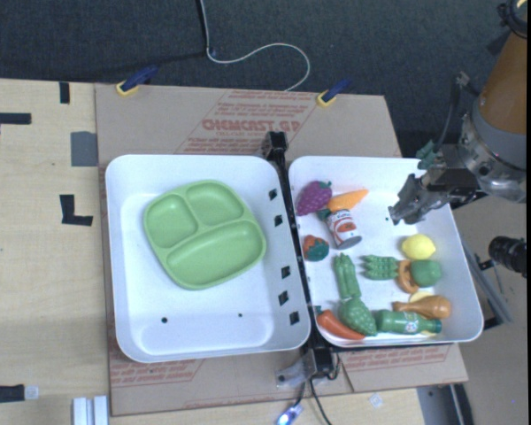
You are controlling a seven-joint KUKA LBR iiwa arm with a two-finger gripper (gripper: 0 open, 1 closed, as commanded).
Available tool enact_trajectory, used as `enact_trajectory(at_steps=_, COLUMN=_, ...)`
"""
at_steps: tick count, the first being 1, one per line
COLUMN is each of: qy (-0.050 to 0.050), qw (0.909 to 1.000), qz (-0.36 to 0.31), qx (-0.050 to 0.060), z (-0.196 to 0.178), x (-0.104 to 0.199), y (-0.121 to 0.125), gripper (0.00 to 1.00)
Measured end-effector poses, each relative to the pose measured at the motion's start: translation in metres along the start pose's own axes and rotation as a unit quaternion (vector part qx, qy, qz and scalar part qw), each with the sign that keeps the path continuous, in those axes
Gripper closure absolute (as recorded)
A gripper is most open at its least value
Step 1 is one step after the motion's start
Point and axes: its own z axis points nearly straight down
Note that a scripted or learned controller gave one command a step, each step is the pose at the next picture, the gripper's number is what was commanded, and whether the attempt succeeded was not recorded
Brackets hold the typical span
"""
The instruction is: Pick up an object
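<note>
Cardboard sheet (248,127) under the bins bears red "CHEMGRAT"-like print, partly legible

A green divided plate (205,233) sits in the left white bin (128,326), off toward its far side. Under that bin lies a brown cardboard sheet (239,124) with red lettering, clipped at its far edge. A white cable (248,56) loops beyond the cardboard, on dark carpet.

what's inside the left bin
A green divided plate lies in the left bin, its three compartments bare. Whatever is beneath the plate is covered.
</note>
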Motion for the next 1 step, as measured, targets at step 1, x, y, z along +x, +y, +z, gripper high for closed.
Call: enact_trajectory(at_steps=1, qy=0.002, qw=0.9998, qz=-0.008, qx=-0.016, z=-0.1406, x=0.1004, y=-0.0005, gripper=1.00)
